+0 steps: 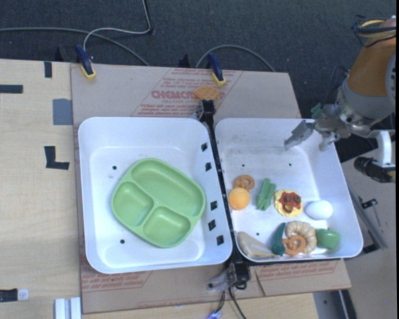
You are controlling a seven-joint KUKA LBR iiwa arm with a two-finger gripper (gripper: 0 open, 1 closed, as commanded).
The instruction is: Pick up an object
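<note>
We found the gripper (312, 137) spread and empty above the right bin's (266, 133) far corner, apparently poised before a descent. The candidate objects were clustered at that bin's near side: an orange ball (239, 199), a white egg (318, 209), a green pod (265, 194). The left bin (93, 178) held a green divided tray (158, 201).

It looked like a robotics lab: two white bins (93, 178) sat on cardboard (179, 92) clamped (86, 64) to a bench, with cables (120, 32) trailing over grey carpet (266, 18).
</note>
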